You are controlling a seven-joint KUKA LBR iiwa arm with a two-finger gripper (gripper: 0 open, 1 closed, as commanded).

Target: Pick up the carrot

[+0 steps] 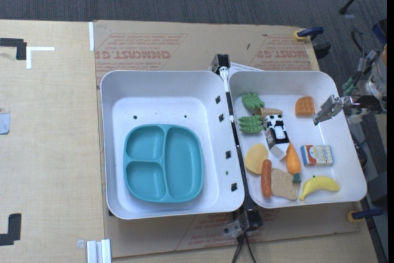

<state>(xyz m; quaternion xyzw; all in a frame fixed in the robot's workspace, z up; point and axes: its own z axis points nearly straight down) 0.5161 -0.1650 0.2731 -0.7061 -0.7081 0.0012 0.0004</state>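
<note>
The carrot (293,159) is small and orange, with a green tip at its near end. It lies in the right bin (345,132), between a yellow wedge (256,159) and a small carton (317,155). My gripper (326,110) hovers over the bin's right side, up and to the right of the carrot and well apart from it. Nothing is visibly held in it.
Around the carrot lie a red sausage (266,177), a toast slice (284,184), a banana (319,185), a black-and-white block (278,130), two green pieces (251,114) and an orange piece (304,106). A teal divided plate (164,163) sits in the left bin (111,132).
</note>
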